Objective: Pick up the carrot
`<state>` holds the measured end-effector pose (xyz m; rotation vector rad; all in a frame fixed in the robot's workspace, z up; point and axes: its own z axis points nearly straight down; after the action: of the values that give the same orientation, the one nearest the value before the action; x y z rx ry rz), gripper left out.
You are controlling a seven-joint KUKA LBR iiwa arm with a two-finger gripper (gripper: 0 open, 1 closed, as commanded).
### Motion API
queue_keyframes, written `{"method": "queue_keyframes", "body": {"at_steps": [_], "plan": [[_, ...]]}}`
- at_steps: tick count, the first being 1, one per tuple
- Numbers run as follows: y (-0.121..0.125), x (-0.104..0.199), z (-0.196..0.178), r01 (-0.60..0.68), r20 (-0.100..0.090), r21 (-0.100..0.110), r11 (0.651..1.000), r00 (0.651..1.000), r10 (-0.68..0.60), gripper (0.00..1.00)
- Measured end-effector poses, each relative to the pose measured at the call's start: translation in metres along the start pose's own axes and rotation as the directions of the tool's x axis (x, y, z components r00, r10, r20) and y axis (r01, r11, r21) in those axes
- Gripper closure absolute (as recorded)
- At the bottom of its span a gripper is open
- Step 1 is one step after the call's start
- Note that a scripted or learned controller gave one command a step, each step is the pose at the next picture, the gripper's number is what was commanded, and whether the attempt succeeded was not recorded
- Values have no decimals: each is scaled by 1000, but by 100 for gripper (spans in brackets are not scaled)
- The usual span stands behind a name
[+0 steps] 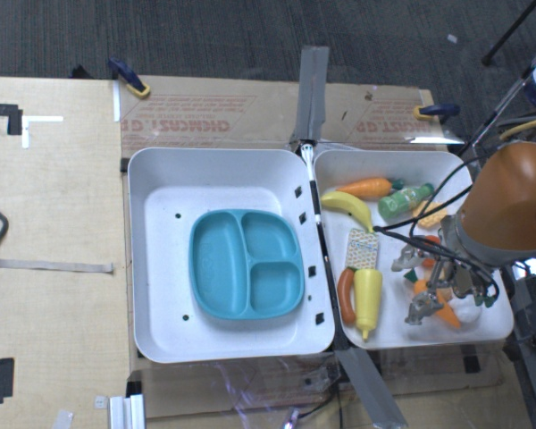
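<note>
The tool [426, 307] hangs low in the right bin [482, 333]; its state cannot be told. The carrot [364, 188] lies unlifted, well beyond it toward the far wall.

Looks like a robotics lab bench: cardboard sheet [277, 114] clamped down with blue-yellow clips [129, 77], two white bins [152, 239], toy food, cables [509, 114], dark carpet [205, 16].

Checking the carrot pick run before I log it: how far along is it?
Done: the arm has reached into the right bin, and the gripper sits low near its front right corner over some small orange pieces. In hand: nothing visibly held; the wrist hides the fingers. Left: the carrot lies untouched at the back of that bin, beside the banana and green bottle, so the pick itself remains.
</note>
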<state>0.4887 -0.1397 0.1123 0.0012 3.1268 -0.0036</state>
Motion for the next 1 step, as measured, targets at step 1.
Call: {"method": "queue_keyframes", "body": {"at_steps": [1], "plan": [[-35,8,20,-184,-12,-1,983,983,184,0]]}}
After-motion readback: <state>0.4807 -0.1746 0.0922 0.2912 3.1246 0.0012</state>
